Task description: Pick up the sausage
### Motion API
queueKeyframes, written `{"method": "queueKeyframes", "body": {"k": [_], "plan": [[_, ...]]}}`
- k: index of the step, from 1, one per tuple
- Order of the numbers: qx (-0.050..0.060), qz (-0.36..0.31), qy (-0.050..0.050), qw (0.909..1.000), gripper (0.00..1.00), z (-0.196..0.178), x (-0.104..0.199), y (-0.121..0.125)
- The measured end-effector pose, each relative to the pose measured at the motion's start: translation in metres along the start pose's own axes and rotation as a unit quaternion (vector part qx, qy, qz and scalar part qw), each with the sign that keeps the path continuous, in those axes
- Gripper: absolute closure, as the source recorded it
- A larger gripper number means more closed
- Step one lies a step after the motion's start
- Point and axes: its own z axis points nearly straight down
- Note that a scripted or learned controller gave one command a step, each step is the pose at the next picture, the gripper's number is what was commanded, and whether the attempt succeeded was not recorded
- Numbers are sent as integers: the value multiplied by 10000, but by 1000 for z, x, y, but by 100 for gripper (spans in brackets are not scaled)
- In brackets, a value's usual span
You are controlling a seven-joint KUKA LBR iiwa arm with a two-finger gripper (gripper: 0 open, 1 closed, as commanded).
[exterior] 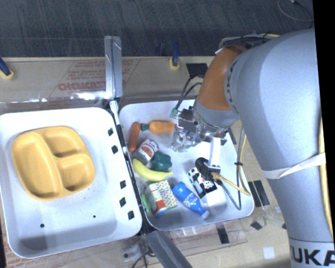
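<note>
The claw (182, 139), state unclear, hovers right of the sausage (134, 137); the carrot (161, 126) beside it risks being grabbed instead.

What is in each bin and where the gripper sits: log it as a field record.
left bin: yellow divided tray
right bin: sausage, carrot, banana, blue bottle, other small items
sausage position: near the bin's left wall, beside the carrot
gripper: over the right bin, right of the carrot
sausage held: no
</note>
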Motion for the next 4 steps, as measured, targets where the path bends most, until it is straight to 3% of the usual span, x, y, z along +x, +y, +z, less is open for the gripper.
{"method": "queueKeyframes", "body": {"k": [1,2,3,4], "plan": [[-38,740,-1,9973,100,-80,114,0],[-37,609,-4,9981,100,-113,205,-41],[-18,2151,-12,9766,100,-95,127,-102],[-38,3233,13,9463,100,-170,163,-186]]}}
